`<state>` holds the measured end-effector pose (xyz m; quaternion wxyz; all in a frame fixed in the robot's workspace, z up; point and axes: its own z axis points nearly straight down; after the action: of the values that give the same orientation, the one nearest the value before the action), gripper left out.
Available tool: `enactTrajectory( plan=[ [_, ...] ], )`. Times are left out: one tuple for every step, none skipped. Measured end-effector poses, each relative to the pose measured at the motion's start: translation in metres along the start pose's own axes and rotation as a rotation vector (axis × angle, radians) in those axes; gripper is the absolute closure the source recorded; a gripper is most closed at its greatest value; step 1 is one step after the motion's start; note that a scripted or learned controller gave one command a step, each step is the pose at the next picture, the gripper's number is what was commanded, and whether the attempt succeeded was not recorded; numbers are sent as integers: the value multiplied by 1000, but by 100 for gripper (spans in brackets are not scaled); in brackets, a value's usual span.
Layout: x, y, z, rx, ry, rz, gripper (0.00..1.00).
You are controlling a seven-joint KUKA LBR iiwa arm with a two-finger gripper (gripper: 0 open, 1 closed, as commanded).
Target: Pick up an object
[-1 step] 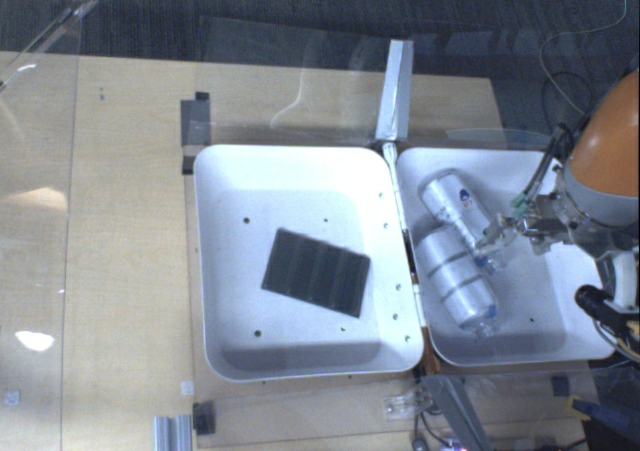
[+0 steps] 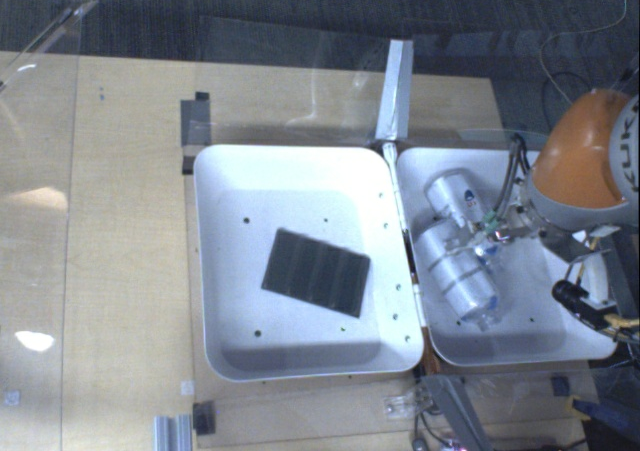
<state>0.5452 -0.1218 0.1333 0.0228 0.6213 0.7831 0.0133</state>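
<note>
Lying flat in the left bin [image 2: 215,239], a dark ribbed pad [image 2: 316,272] looks light and stiff; pinch an edge. Jaws' opening cannot be told.

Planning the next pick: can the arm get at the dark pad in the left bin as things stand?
Probably yes. The dark pad lies flat and alone on the floor of the left bin, open from above. The arm is over the right bin and would need to cross the rims between the two.
</note>
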Motion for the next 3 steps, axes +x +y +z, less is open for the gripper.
enactTrajectory(
  plan=[
    [-13,29,6,-13,-5,-27,0],
    [-26,62,10,-18,-7,-70,0],
    [-22,76,11,-21,-8,-137,0]
  ],
)
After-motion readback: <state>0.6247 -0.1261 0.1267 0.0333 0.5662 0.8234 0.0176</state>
